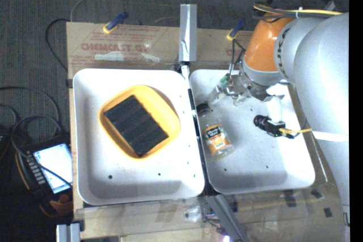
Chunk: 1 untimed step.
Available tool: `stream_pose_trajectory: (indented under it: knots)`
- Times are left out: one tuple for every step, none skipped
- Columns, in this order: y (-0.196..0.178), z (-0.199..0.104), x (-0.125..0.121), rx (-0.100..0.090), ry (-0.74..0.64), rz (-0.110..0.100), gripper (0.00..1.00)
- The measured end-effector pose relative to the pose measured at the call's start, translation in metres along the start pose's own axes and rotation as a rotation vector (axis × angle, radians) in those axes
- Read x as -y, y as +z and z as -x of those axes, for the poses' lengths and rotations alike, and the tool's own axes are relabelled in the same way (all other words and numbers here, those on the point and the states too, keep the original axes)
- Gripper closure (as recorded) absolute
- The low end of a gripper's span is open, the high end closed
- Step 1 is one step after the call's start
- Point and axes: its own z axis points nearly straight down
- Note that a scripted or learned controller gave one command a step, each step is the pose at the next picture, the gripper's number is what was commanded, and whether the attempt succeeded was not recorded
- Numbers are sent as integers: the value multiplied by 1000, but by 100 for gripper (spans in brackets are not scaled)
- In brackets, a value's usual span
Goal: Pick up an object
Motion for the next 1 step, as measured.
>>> stream_pose_trajectory:
  knots:
    - [-69,75,-20,-1,169,-16,0]
